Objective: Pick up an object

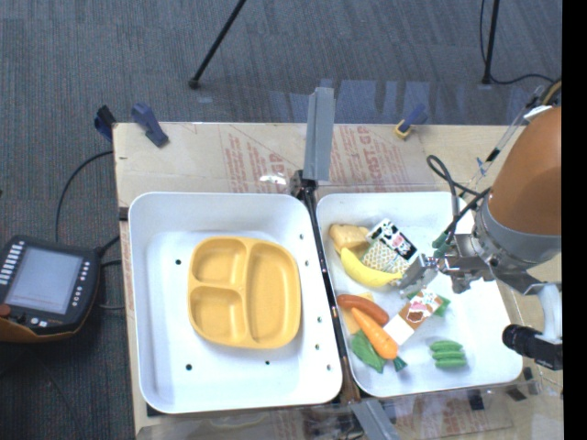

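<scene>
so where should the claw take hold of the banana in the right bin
Probably across the middle of the banana, coming straight down from above. It lies flat and curved, running from upper left to lower right, so closing across its narrow width suits it best. The black and white carton crowds its upper right end and the claw hovers by its lower right end, so the middle stretch looks freest.

The pincer (424, 276) hides part of the small carton (418, 313).

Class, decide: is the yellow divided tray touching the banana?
Apart. The camera view shows the yellow divided tray in the left bin, the banana in the right bin.
</scene>
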Robot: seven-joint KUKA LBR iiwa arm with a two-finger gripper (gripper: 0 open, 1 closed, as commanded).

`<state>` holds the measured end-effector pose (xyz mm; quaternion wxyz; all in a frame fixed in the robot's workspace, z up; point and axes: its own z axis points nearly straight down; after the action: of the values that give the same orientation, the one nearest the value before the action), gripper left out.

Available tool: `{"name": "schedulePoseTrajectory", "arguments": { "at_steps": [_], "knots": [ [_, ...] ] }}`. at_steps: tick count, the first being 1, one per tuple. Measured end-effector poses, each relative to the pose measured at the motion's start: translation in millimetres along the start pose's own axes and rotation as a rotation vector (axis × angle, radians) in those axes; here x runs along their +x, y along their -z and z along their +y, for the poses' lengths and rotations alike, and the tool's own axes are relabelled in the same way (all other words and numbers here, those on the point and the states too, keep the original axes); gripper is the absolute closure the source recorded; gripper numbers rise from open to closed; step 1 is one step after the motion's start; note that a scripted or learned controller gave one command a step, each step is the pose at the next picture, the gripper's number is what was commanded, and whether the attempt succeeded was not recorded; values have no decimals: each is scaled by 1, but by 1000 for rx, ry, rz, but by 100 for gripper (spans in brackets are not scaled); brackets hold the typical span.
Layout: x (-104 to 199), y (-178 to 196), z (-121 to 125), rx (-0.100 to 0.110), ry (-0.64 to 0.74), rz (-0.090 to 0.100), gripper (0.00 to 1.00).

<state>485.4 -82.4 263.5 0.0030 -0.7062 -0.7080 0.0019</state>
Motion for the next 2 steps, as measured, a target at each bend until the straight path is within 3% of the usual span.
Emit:
{"name": "schedulePoseTrajectory", "arguments": {
  "at_steps": [1, 2],
  "knots": [
    [-18, -145, 3, -7, 136, 0, 0],
    [-28, -161, 51, -29, 233, -11, 0]
  ]
}}
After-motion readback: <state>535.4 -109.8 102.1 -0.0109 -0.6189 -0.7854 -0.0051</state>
